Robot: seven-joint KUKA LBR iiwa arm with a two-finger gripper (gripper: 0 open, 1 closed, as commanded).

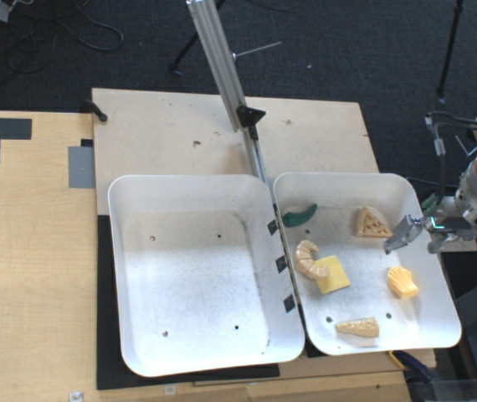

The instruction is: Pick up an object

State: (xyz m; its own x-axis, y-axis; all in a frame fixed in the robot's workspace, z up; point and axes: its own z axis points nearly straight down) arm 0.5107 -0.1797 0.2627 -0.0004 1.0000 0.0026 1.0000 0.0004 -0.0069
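The right bin (439,325) holds several toy foods: a green piece (300,215), an orange wedge (372,224), a pale curled piece (307,258) touching a yellow block (333,275), a yellow ridged piece (402,282) and a tan bread-like piece (357,328). My gripper (423,236) hangs over the bin's right rim, just right of the orange wedge and above the yellow ridged piece. Its fingers are spread, and nothing is between them.
The left bin (138,216) lies beside the right one, with black clips along the shared rim. A slanted metal rail (222,65) rises from behind the bins. Cables and a stand are at the far right.
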